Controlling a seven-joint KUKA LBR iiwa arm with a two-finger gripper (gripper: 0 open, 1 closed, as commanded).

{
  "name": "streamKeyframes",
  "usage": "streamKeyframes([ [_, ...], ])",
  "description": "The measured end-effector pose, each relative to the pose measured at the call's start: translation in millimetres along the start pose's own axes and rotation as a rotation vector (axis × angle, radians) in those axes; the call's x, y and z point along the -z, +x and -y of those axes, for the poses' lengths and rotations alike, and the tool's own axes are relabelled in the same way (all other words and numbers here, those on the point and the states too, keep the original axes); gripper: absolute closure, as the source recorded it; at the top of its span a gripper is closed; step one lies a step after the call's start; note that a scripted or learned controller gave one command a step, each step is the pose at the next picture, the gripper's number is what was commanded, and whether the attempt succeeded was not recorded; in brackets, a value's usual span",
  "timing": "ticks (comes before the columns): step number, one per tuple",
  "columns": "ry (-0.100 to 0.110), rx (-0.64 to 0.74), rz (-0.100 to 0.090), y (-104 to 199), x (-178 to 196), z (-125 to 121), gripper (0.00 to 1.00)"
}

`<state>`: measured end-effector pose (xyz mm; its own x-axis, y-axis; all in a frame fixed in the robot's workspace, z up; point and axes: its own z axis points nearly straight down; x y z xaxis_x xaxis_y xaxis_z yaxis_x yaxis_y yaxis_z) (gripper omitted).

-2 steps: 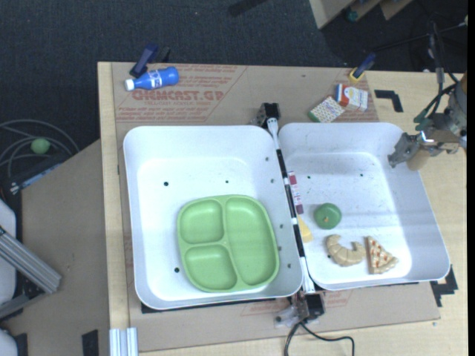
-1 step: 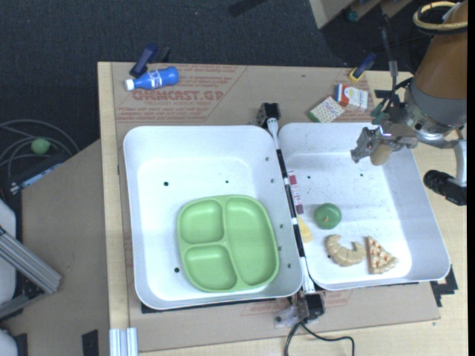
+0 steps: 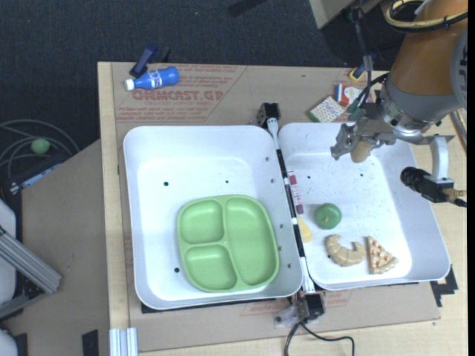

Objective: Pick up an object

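The brown board table (image 3: 223, 87) fills the middle of the frame and carries two shallow white plastic bins side by side. The left bin (image 3: 148, 162) holds a pale green three-compartment plastic tray (image 3: 226, 242), lying flat in its lower middle. The right bin (image 3: 415, 221) holds three small items grouped near its lower edge: a round green toy apple (image 3: 327, 215), a tan curved croissant-shaped piece (image 3: 344, 251) just below it, and a triangular pizza-slice toy (image 3: 380, 256) just beside the croissant on its right.

The grey arm with the orange band (image 3: 427, 47) enters at upper right. Its hand (image 3: 356, 145) hangs over the upper part of the right bin. A tan, rounded shape shows at the fingertips; whether this is a held object or part of the hand cannot be determined, and the opening of the fingers cannot be told either.

Risks, as judged: if the tan shape is a held item, the grip looks marginal and it could drop. If not, the three candidates lie well apart from the hand, toward the lower frame. The croissant and pizza slice sit close together, so a descent there may push one aside; the round apple may roll from closing fingers.
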<state>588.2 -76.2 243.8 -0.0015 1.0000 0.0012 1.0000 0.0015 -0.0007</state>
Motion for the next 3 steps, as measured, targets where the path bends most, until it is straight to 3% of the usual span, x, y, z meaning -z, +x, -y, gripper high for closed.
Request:
streamKeyframes([
  [1,0.001,-0.001,0.001,-6,7,25,1.00],
  [2,-0.002,0.000,0.002,-6,-4,-57,1.00],
  [3,0.001,-0.002,0.001,-12,-17,-25,1.00],
])
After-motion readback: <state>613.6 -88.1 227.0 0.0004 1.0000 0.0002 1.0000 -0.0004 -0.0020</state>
